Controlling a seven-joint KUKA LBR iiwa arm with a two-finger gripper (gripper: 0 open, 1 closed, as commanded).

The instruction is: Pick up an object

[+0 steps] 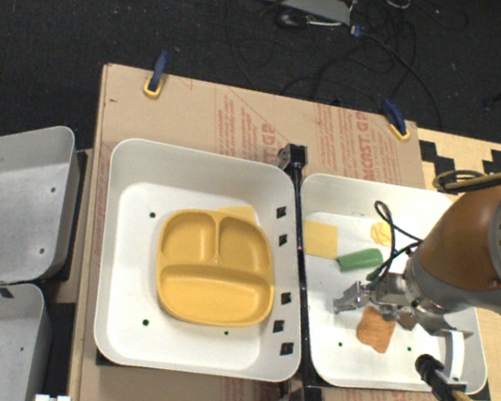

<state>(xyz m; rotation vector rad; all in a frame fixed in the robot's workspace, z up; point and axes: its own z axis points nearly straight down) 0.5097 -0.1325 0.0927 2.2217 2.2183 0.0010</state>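
Hovering low in the right bin [329, 365], the gripper [376, 300] is being held just above a brown block [375, 334], probably so it can be taken. Whether anything is pinched cannot be told. A green piece [359, 259] and a yellow slice [320, 238] are lying near, farther up the bin. A yellow tray [216, 269] is being kept apart in the left bin [133, 223].

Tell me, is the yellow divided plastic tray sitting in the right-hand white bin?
No, the yellow divided plastic tray lies in the left white bin.
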